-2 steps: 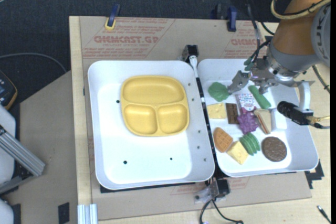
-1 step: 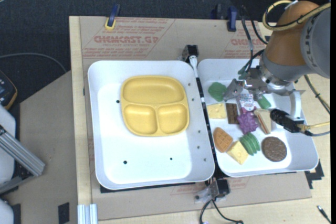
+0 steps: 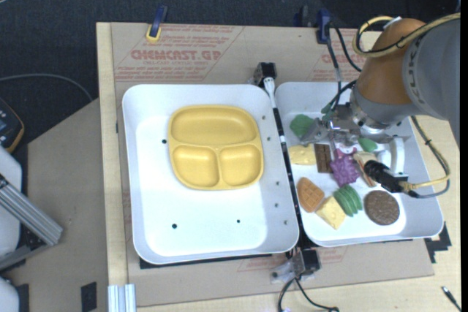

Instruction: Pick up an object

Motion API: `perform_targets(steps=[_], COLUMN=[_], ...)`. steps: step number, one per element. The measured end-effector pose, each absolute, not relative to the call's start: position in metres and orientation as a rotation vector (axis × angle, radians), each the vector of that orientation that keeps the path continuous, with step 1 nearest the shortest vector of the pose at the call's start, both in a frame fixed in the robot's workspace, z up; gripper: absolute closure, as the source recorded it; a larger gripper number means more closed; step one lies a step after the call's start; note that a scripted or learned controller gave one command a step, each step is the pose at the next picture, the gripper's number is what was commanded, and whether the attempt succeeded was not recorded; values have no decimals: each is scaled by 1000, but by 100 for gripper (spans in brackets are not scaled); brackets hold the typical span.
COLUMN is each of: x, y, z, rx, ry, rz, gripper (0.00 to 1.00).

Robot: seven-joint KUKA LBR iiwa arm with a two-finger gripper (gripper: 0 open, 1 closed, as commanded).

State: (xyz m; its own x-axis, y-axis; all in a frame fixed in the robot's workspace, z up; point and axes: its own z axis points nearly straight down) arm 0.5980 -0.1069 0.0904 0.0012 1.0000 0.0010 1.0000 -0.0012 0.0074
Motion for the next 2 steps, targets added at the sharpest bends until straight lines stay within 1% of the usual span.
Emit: perform_targets(steps=[1,2], x=[601,611], y=[-110,-115], z=[104,160], rx=[2208,2216], ry=[2207,2217], rz=[14,6], gripper=[100,100])
